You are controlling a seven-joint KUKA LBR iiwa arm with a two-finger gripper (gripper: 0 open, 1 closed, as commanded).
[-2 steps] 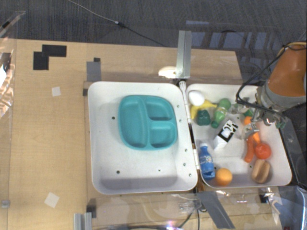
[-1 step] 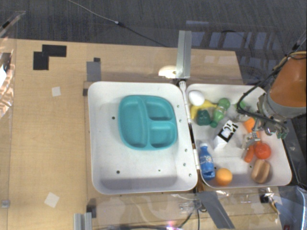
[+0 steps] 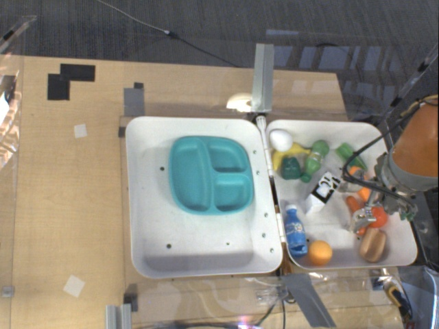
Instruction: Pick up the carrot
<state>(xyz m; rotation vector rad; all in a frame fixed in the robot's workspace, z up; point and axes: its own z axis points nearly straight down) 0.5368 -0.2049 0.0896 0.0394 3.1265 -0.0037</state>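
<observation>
Carrot (image 3: 354,202) low in right bin (image 3: 405,256), under the gripper (image 3: 365,214).
Best approached straight down, clear of the bun (image 3: 372,245); gripper opening impossible to tell.

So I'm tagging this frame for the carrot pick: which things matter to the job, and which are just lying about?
Part of the job:
carrot, in the right bin
gripper, low over the carrot

Lying about:
teal tray in the left bin
white egg
blue bottle
orange
brown potato
</observation>
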